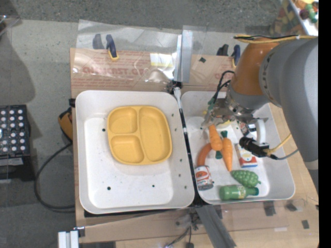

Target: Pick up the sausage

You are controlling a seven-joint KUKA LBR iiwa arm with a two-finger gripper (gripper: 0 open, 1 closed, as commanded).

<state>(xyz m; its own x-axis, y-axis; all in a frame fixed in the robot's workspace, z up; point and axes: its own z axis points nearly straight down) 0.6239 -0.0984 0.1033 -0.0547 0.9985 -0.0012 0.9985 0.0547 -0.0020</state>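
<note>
Where the left bin [93, 190] holds a yellow divided plate [139, 134] and little else, the right bin [282, 182] is crowded with toy food. The sausage [204, 154], a curved orange-red piece, lies near that bin's left wall, just below and left of the gripper [223, 115], which hangs over the bin's upper middle; whether it is open or closed cannot be told from here. Two carrots [221, 144] lie between the sausage and the gripper, one touching the sausage's upper end. Below the sausage stands a small can [204, 178] with a red and white label too blurred to read. Further right lie a green bottle [236, 191], a bumpy green vegetable [245, 177] and a small carton [248, 160]. Behind the bins, creased clear plastic [134, 50] covers brown cardboard [124, 70] with faint red lettering that stays illegible. The bench stands on a speckled grey floor [129, 1].
</note>
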